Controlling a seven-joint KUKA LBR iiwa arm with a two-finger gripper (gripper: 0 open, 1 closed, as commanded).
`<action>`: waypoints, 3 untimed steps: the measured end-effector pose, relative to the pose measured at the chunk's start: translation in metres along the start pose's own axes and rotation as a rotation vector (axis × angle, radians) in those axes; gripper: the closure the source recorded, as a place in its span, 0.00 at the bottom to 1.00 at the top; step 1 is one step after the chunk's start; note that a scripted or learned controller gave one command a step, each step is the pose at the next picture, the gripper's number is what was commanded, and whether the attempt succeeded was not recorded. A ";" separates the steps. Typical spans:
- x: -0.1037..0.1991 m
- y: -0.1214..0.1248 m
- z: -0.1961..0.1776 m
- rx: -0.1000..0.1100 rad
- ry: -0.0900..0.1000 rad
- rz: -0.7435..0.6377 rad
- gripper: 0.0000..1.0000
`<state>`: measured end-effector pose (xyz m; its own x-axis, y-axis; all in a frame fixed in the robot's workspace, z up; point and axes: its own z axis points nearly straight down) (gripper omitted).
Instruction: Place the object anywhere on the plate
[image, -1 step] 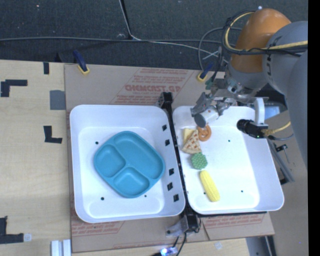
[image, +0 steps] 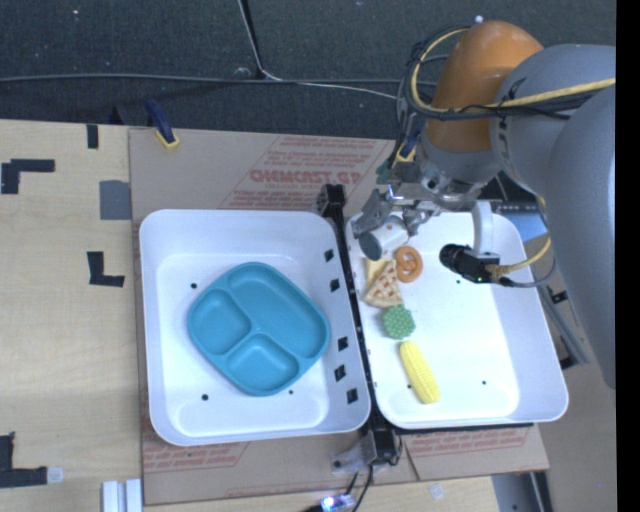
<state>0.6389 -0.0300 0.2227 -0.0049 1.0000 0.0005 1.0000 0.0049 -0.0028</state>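
Note:
A blue sectioned plate (image: 258, 327) lies in the left bin (image: 165, 250). In the right bin (image: 500, 330) several toy foods sit near the left wall: a pretzel (image: 408, 263), a waffle-like wedge (image: 381, 285), a green round piece (image: 399, 322) and a yellow corn cob (image: 419, 371). My gripper (image: 384, 232) hangs over the right bin's upper left corner, just above the pretzel and wedge. Its fingers (image: 372, 243) stand apart, and nothing shows between them.
A black divider with clips (image: 343, 290) separates the two bins. The bins rest on a cardboard sheet (image: 290, 170) over a wooden bench. A black cable with a connector (image: 470, 262) hangs from the wrist over the right bin.

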 end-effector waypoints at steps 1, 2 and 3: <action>0.040 -0.013 0.002 0.000 -0.001 0.002 1.00; 0.098 -0.024 0.009 0.000 0.000 -0.001 1.00; 0.135 -0.041 0.007 0.001 0.000 -0.001 1.00</action>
<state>0.5974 0.1050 0.2161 -0.0057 1.0000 0.0007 1.0000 0.0057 -0.0034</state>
